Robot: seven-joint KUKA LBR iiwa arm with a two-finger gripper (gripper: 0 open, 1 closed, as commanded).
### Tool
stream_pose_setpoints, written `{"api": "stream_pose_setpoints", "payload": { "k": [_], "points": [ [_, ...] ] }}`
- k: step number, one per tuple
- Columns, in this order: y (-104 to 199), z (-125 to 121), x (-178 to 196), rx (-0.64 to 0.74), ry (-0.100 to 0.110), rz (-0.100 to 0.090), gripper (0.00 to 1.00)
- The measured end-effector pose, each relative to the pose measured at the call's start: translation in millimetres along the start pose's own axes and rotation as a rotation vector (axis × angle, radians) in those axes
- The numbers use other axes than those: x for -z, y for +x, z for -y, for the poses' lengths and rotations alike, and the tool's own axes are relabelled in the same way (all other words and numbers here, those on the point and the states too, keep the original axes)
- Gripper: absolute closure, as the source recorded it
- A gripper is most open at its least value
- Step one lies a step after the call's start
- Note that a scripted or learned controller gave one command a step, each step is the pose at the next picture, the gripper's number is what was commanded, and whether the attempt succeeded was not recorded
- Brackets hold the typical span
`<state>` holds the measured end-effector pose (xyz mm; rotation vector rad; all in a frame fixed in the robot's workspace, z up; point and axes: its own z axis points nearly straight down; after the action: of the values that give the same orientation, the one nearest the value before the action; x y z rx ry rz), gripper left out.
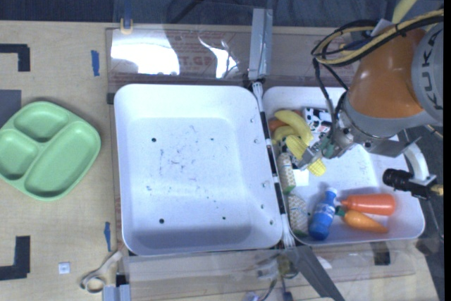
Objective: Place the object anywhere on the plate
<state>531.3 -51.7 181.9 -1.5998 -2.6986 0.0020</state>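
**Arm Reaches Into Crowded Bin as Plate Waits Across the Bench**

The grey-and-orange arm (387, 81) leaned in from the right, its gripper (315, 154) lowered over a yellow corn toy (312, 163) in the right bin (412, 222), near a banana (292, 125). Whether the tool was spread or pinching could not be told. A blue bottle (322, 215) and orange carrots (366, 211) lay nearby. The green divided plate (46, 150) sat well apart, left of the left bin (190, 151).

bright even light, glare on clear panel (173, 53), slightly soft focus
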Motion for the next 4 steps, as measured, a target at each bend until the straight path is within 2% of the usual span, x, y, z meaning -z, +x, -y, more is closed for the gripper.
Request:
{"api": "stream_pose_setpoints", "payload": {
  "k": [1, 2, 3, 4],
  "points": [
    [23.2, -16.0, 54.0, 0.057, -0.003, 0.003, 1.0],
    [59.3, -12.8, -0.4, -0.222, 0.002, -0.001, 1.0],
    [103.7, -23.3, -17.4, -0.333, -0.032, 0.025, 1.0],
    [111.5, -28.9, -17.3, -0.401, -0.022, 0.037, 1.0]
  ]
}}
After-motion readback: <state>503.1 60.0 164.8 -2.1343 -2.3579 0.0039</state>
